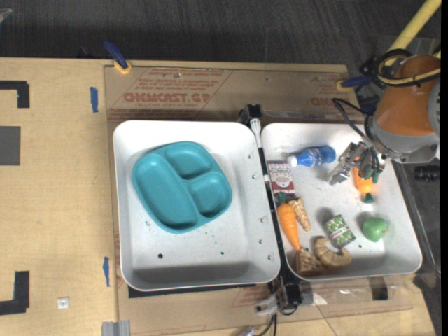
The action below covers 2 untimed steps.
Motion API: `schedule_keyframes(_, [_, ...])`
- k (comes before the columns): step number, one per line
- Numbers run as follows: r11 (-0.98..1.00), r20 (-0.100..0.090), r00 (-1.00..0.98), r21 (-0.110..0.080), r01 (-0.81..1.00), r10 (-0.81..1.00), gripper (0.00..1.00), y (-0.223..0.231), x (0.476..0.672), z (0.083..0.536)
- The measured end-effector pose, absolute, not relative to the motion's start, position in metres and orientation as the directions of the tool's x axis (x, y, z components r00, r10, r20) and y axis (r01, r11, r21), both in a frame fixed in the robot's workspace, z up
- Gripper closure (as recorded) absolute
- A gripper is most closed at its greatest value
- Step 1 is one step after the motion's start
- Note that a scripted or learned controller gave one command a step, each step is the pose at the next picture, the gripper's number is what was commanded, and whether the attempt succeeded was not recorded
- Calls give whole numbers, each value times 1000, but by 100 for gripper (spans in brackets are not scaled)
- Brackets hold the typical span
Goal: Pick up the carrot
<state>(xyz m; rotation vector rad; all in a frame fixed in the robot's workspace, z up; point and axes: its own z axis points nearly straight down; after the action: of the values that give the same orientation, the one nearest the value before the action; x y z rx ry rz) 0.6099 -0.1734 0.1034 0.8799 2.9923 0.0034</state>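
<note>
End effector over right bin; two carrots

Red print reading "CHEMCAST GP" runs across the brown board.

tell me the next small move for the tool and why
Probably ease the tool straight up a little: it sits right on a short orange, green-topped piece that may be a carrot, and a lift would show whether it comes along. A longer carrot lies by the left wall of the right bin.
</note>
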Motion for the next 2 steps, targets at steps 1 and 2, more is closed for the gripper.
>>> schedule_keyframes(1, [780, -8, -780, 7, 626, 626, 100, -115, 604, 144])
schedule_keyframes(2, [779, -6, -779, 4, 627, 627, 0, -116, 603, 142])
